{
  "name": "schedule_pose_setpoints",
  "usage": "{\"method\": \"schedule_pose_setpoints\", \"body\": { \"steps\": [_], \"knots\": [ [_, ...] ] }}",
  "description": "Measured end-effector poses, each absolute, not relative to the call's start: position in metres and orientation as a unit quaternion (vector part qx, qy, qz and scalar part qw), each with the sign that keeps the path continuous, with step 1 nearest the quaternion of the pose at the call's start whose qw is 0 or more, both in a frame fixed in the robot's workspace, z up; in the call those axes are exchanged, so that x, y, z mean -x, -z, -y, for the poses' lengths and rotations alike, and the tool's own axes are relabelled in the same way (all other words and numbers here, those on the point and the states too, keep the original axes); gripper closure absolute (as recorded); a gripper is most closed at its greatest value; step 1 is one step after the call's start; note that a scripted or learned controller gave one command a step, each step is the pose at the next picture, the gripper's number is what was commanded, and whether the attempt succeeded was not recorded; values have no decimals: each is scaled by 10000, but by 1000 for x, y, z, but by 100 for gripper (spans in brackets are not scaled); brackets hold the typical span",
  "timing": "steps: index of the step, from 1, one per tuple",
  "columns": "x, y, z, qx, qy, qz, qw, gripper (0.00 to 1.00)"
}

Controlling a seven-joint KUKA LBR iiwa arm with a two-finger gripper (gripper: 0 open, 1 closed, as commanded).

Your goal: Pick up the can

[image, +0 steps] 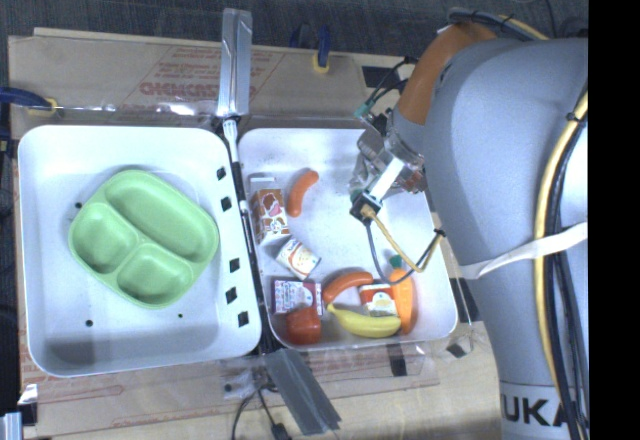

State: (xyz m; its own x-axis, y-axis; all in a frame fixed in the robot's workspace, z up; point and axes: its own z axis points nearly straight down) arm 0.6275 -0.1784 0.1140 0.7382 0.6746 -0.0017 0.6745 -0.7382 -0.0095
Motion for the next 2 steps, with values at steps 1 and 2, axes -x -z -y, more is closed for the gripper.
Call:
{"method": "schedule_pose_setpoints", "body": {
  "steps": [1, 2],
  "knots": [
    [-634, -284, 138, 9714, -20, 2373, 12, 100],
    [-590, -184, 120, 9938, -50, 1111, 28, 100]
  ]
}}
